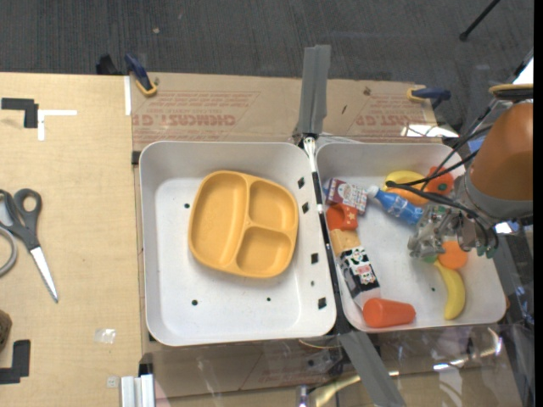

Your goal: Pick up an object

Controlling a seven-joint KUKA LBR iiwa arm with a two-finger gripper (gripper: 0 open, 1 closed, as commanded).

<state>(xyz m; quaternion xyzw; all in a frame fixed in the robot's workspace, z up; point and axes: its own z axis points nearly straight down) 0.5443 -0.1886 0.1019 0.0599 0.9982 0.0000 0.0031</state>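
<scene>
A grey KUKA arm reaches into the right-hand bin [492, 308] from its right edge, its gripper [428, 240] lowered among a jumble of toy groceries; whether it is apart or together, or clamped on anything, cannot be told from this angle. The likeliest targets lie just beside it: an orange ball [452, 257] and a banana [454, 293] near the bin's right wall, with a blue bottle [399, 203] toward the far edge. An orange cup [389, 313] lies tipped at the near edge, and a cow-print carton [360, 270] rests along the left wall. In the left-hand bin [161, 253], a yellow divided plate [243, 224] sits mid-floor, apparently a drop-off spot. Scissors [30, 236] lie at the bench's left edge.
</scene>
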